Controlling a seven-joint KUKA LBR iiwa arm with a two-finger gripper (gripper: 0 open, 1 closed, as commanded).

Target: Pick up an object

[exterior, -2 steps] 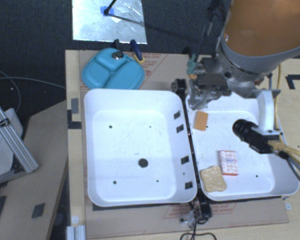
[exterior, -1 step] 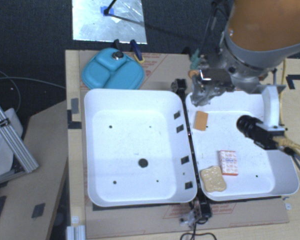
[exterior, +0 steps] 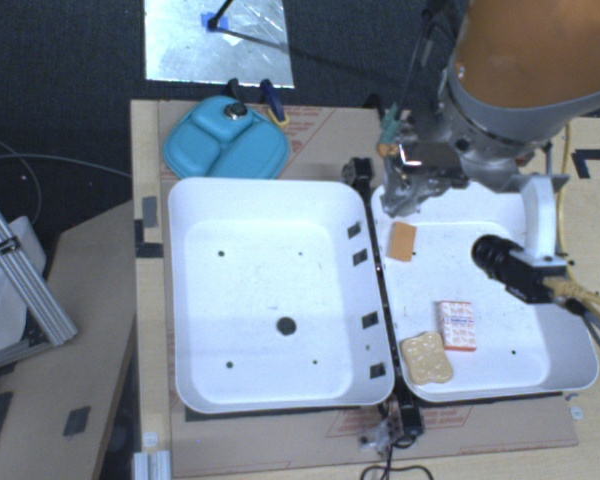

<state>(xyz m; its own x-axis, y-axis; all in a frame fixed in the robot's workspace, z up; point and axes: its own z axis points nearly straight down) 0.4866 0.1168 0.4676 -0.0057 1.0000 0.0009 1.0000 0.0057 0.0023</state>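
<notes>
You had nothing lifted yet: the orange block (exterior: pixel 403 240), the red-and-white packet (exterior: pixel 457 325) and the tan biscuit-like piece (exterior: pixel 426 358) all lay in the right bin (exterior: pixel 540 373). The jaws (exterior: pixel 405 196) hung at the bin's upper left, just above the block; whether they were open, I cannot tell.

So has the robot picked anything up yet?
Not yet. Nothing looks lifted: the flat orange square, the small red-and-white packet and the pale lumpy piece all lie in the right white bin. The robot's hand sits at the bin's back edge, near the orange square. Grabbing and lifting are still left.
</notes>
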